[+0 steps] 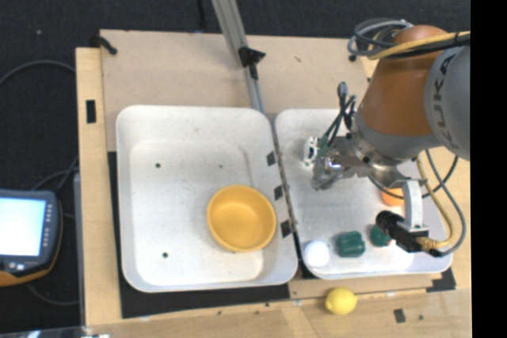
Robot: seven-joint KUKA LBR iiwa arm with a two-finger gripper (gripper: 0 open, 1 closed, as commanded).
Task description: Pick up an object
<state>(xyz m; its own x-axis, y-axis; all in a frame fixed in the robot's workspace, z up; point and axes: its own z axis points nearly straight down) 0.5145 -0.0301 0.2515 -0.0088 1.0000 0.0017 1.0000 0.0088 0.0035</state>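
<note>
Lying near the front edge of the right bin (301, 123), a dark green block (349, 244), with a small white ball (317, 254) just beside it toward the divider and a second dark green piece (380, 235) close on its other side, partly behind a black fitting on the arm. Showing as an orange sliver (389, 193) farther back in the same bin, mostly hidden under the arm, shape not clear. Hanging over the middle of the right bin, the gripper (323, 174), well apart from the green block and the ball, nothing seen between its fingers; whether clenched or released, cannot tell from this angle. Reaching in from the right above it, the grey arm (444, 107) with its orange band (400, 95), cables looping round the wrist. Sitting upright in the left bin (158, 138), toward its front right corner and near the divider, a yellow bowl (242, 218). Resting on the bench (174, 67) outside both bins, just in front of the right bin, a yellow lemon-like ball (341, 301). Slanting across the top of the bench toward the gap between the bins, a metal rail (226, 0). Glowing at the far left, off the bench, a handheld screen (24, 233).
</note>
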